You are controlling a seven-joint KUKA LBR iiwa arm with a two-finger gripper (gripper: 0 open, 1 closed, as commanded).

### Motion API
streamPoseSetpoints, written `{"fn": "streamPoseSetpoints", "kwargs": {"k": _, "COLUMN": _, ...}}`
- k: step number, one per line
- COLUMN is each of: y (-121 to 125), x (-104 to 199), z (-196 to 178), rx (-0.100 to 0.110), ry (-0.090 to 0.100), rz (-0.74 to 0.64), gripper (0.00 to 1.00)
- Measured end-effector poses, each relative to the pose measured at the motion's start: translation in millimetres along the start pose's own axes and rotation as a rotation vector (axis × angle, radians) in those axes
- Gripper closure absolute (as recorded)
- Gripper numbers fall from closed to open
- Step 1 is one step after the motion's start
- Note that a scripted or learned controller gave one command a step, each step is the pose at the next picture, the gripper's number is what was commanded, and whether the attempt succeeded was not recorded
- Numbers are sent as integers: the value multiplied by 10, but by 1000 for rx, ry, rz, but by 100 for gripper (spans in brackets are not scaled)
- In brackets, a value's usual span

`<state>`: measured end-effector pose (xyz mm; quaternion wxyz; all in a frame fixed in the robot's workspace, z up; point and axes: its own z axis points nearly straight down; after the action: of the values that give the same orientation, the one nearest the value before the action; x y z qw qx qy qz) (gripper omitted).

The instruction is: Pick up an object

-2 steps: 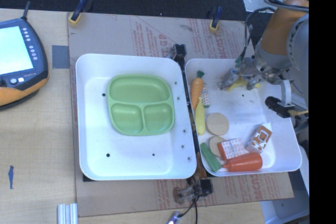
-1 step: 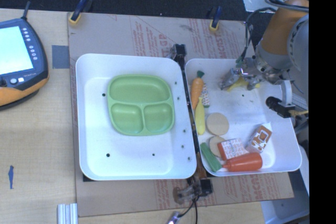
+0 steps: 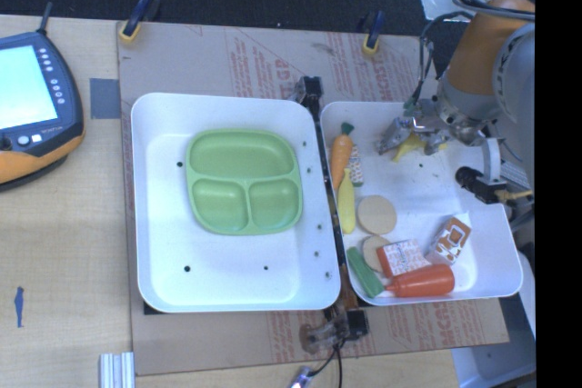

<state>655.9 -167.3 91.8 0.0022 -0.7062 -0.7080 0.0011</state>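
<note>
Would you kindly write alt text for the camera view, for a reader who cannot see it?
A grey and orange robot arm's gripper hangs over the far end of the right white bin, at a small yellow item. That bin also holds a carrot, a banana, round biscuits and small packets. The left white bin holds a green divided plate.

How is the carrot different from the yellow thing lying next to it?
The carrot is orange with a green top; the yellow piece is plain yellow all over. The carrot lies nearer the far end of the right bin; the yellow piece sits closer to the camera. Both are long, thin, and lie along the bin's left wall.
</note>
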Motion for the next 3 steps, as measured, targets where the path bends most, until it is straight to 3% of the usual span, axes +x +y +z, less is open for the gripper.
{"fn": "streamPoseSetpoints", "kwargs": {"k": 2, "y": -1, "x": 265, "z": 1, "rx": 2, "ry": -1, "rz": -2, "gripper": 0}}
{"fn": "streamPoseSetpoints", "kwargs": {"k": 3, "y": 3, "x": 68, "z": -2, "rx": -2, "ry": -1, "rz": 0, "gripper": 0}}
